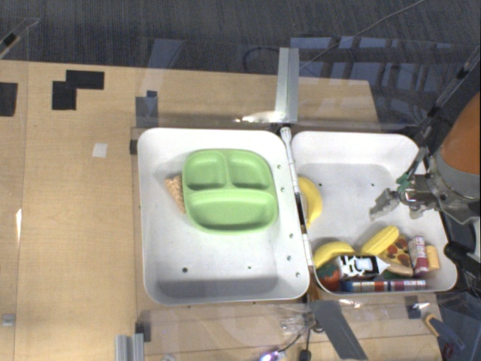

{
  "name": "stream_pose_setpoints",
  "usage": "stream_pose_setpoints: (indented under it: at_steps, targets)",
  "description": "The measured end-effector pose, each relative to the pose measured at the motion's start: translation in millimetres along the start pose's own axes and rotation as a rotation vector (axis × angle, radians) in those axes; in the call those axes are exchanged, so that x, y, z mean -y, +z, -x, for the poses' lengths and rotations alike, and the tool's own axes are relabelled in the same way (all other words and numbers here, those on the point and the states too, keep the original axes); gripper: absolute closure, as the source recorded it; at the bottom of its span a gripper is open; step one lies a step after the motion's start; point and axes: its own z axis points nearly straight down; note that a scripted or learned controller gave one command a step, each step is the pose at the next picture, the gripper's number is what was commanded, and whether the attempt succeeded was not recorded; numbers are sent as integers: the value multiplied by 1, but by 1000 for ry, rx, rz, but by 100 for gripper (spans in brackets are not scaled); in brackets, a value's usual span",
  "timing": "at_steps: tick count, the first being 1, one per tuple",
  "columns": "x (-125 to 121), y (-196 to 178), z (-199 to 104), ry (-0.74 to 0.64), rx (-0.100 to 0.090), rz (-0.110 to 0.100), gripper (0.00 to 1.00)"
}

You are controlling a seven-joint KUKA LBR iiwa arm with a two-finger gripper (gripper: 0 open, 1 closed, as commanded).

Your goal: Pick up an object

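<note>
My gripper [394, 201] hangs over the right side of the right bin [353, 156], above bare white floor, open with nothing between its fingers. Just below it, along the bin's front edge, lies a cluster of toy items: a yellow corn-like piece [379, 240], a yellow lemon-shaped piece [332, 253], a black-and-white bottle [357, 265], a pizza slice [398, 256] and a small red-capped bottle [419, 253]. A banana [310, 200] rests against the bin's left wall.
The left bin [161, 224] holds a green divided plate [228, 189], with a tan waffle-like piece [175, 192] tucked at its left edge. A metal divider rail [297, 201] separates the bins. The arm's orange band [462, 138] is at the far right.
</note>
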Motion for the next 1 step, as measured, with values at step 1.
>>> stream_pose_setpoints:
  at_steps: [1]
  targets:
    - [12, 107, 22, -197, 4, 12, 0]
